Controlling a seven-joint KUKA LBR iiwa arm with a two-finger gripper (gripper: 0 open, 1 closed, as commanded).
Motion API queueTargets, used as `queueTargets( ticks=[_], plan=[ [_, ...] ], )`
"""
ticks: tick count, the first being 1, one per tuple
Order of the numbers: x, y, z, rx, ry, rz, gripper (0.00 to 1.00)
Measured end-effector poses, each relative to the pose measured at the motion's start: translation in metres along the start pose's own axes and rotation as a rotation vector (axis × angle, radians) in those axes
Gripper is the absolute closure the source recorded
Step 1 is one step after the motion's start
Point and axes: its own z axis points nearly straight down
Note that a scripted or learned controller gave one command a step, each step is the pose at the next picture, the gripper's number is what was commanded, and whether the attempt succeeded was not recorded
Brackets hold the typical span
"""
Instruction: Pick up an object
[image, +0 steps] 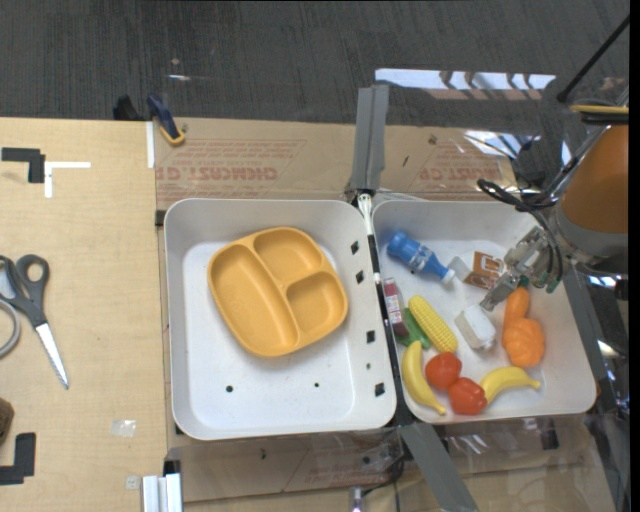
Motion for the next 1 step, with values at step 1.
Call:
queueTargets(
  ticks=[1],
  plan=[
    [-0.0159,-0.0003,0.0178,0.015,0.04,-0.011,0.0]
  ],
)
